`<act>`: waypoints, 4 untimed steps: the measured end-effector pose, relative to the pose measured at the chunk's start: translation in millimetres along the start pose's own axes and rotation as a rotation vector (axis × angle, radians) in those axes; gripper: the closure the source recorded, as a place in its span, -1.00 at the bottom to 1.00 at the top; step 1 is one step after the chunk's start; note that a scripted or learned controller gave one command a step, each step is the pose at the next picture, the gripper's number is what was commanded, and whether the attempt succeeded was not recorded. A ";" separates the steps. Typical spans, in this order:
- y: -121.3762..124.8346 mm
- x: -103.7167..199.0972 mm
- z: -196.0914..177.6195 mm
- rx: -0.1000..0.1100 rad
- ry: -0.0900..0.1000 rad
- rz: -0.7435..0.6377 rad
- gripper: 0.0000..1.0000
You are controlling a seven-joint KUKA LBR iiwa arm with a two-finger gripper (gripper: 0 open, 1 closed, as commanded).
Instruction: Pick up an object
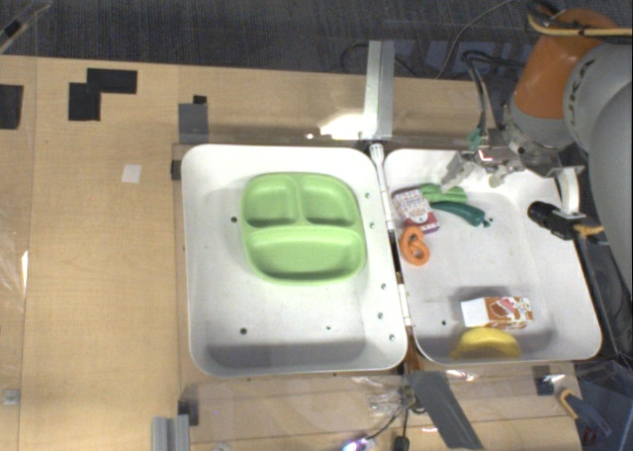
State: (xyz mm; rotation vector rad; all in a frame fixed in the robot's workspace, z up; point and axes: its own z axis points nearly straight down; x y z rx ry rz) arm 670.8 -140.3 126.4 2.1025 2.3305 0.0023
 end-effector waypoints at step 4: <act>-63.3 -45.5 36.9 -0.011 -0.001 -0.143 -1.00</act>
